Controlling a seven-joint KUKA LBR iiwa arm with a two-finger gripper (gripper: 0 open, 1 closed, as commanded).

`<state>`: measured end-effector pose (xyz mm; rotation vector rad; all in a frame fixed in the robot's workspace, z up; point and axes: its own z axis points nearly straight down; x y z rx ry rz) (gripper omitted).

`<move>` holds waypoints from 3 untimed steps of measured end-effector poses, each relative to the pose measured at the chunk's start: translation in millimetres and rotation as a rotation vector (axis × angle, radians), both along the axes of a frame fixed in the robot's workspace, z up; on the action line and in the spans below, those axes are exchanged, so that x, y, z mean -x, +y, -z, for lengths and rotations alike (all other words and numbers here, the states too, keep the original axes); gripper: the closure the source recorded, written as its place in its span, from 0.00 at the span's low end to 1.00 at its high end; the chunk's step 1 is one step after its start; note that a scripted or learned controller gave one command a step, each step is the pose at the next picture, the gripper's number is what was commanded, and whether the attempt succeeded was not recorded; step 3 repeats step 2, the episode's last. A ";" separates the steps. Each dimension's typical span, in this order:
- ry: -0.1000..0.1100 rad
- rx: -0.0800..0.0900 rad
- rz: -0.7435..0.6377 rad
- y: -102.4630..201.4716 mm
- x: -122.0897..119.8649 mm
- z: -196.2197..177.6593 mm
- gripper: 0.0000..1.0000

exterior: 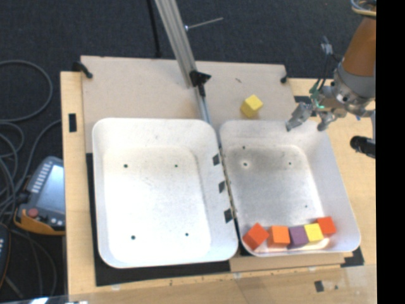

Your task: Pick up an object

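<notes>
Five blocks (291,234) sit along the near edge of my right bin (335,170), a yellow cube (251,105) lies on the surface beyond, and my hand (310,118) hovers spread and empty over the far rim, so nothing's grabbed yet.

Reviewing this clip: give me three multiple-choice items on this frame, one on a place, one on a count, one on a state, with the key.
1. Where is the lone yellow block?
A. in the left bin
B. on the board behind the right bin
C. in the hand

2. How many blocks line the right bin's near wall?
A. two
B. five
C. eight

3. The hand is:
A. carrying nothing
B. clamped on a block
C. resting in the left bin

Key: B, it sits outside both bins; B, five in the row of blocks; A, spread fingers, bare gap.
</notes>
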<state>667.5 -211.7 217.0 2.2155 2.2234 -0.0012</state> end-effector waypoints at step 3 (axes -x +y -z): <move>0.005 -0.003 0.006 152.9 120.5 20.6 0.00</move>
